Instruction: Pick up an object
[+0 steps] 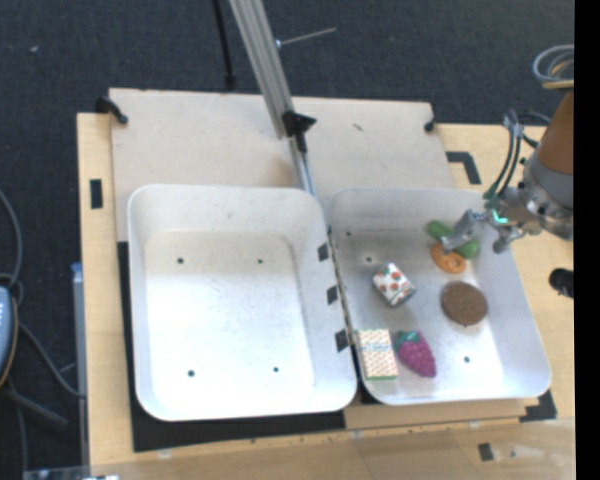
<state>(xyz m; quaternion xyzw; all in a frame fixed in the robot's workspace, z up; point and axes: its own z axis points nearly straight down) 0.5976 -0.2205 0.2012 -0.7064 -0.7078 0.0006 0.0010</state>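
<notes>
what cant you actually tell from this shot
- Claw: small and at a slant over the right bin; its opening can't be judged.
- Orange piece and green piece: partly covered by the claw, too small to identify; contact with them is unclear.
- Arm: cut off at the right of the camera view.
- Small box and patterned cube: print too blurred to read.
</notes>
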